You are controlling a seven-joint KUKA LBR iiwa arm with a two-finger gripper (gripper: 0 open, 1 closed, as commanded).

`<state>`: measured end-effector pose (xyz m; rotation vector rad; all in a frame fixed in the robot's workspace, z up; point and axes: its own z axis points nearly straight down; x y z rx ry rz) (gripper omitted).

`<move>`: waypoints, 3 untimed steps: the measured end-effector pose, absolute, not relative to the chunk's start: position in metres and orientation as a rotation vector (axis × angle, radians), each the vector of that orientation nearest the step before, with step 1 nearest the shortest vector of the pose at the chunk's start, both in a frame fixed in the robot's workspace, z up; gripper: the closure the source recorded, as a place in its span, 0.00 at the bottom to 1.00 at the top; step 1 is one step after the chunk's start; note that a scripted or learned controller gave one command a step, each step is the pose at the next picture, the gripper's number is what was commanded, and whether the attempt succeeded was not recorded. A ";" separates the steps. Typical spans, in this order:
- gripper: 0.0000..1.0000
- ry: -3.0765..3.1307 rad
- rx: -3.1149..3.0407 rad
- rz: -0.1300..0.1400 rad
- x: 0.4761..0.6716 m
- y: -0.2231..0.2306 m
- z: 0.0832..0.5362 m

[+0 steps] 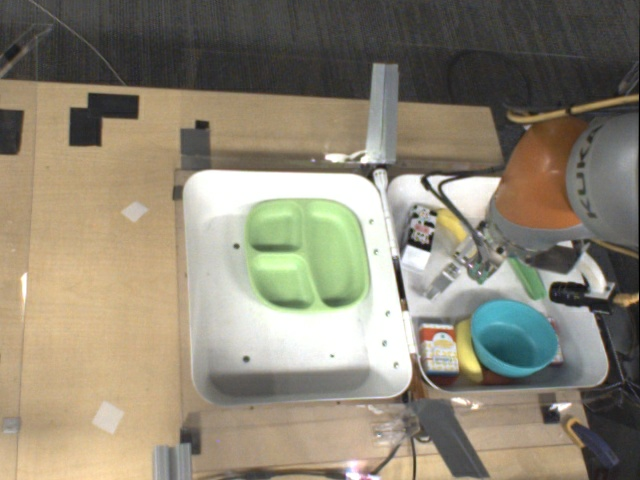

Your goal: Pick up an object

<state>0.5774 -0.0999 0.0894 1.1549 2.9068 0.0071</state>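
Crowding the right bin, blue bowl, small carton, yellow piece, tool grip unclear, green tray left.

Grey arm, orange band, black cables, metallic pincer.

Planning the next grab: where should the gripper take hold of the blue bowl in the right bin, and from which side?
Probably by its rim, from straight above. The blue bowl sits upright, mouth open, so one finger can go inside the wall and one outside. Its upper-left rim looks freest: a yellow object crowds the lower left, and the right bin's wall is close on the right.
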 end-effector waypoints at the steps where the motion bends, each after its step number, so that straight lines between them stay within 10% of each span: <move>1: 0.00 2.768 1.451 0.011 0.539 -0.105 0.090; 2: 1.00 2.760 1.440 0.015 0.542 -0.105 0.104; 3: 0.00 2.761 1.441 0.015 0.542 -0.105 0.103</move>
